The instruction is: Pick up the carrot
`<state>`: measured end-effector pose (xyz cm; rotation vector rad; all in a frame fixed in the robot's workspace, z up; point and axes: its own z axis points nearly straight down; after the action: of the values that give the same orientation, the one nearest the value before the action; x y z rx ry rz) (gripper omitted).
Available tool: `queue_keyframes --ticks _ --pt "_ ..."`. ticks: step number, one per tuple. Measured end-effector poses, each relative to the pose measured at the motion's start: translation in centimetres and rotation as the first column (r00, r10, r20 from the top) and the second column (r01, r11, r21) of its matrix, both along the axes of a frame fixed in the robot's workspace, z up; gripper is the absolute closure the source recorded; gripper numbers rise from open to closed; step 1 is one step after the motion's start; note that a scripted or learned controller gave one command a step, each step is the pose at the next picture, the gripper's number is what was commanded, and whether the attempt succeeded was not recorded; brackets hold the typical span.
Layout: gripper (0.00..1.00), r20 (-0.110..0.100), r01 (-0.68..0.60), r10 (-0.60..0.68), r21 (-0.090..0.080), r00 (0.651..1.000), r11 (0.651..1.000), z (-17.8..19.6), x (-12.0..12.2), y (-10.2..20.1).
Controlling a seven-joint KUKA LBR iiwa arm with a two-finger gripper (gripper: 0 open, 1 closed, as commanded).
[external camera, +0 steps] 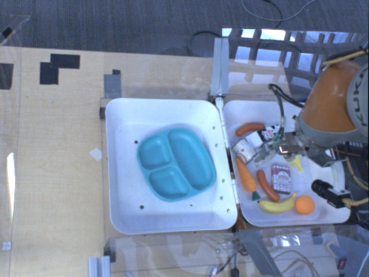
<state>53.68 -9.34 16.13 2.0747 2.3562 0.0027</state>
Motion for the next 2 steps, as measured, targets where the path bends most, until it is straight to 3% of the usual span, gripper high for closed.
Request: queue_keyframes --ticks 1,2 --pt "0.00 0.015 -0.053 0.053 -0.004 0.998 0.999 -5.5 -2.6 0.5" --pt "0.00 0.040 -0.156 0.156 -0.019 0.987 0.988 -6.4 -3.7 0.0"
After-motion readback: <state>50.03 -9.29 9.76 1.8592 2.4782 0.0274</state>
